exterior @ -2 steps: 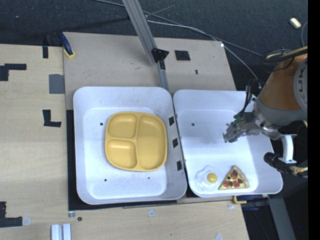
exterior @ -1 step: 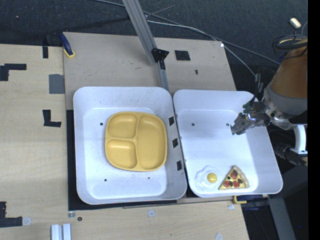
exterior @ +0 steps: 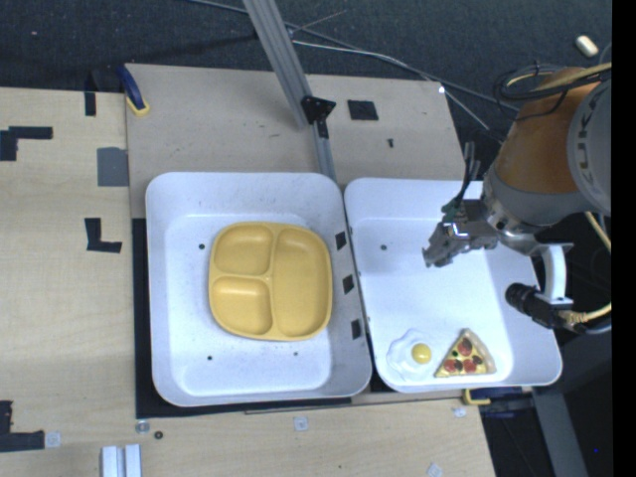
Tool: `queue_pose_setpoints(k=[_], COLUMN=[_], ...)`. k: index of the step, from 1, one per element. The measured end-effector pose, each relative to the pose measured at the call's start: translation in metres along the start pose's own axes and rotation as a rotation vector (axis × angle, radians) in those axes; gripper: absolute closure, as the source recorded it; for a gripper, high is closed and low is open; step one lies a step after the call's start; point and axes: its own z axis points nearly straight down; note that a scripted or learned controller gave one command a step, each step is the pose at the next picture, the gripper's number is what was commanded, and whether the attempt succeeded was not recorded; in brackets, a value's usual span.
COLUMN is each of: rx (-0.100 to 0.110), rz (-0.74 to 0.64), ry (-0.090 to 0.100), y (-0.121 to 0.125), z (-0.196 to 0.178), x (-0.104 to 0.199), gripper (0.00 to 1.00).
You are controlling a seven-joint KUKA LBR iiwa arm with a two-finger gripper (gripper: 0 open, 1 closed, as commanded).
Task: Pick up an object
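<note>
In the right bin (exterior: pixel 397 207), a toy fried egg (exterior: pixel 411 354) and a toy pizza slice (exterior: pixel 467 356) lie side by side near the front edge. My gripper (exterior: pixel 444 247) hangs over the middle of that bin, well behind both toys and apart from them. Nothing shows between its dark fingers. The left bin (exterior: pixel 179 266) holds a yellow divided plate (exterior: pixel 270 280) lying flat in its centre.
The arm's grey body and orange band (exterior: pixel 542 157) fill the right side above the right bin. A slanted metal pole (exterior: pixel 283 58) rises behind the bins. Black tape marks and a blue-yellow clip (exterior: pixel 134 92) sit on the bench to the left.
</note>
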Motion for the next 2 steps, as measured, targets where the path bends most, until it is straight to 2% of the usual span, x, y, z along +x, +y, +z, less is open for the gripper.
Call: queue_pose_setpoints(k=[1,2], rx=[0.001,0.001], rz=[0.000,0.001], ry=[-0.001,0.000], y=[-0.008,-0.012], z=[0.008,0.004], x=[0.056,0.099], gripper=[1.00,1.00])
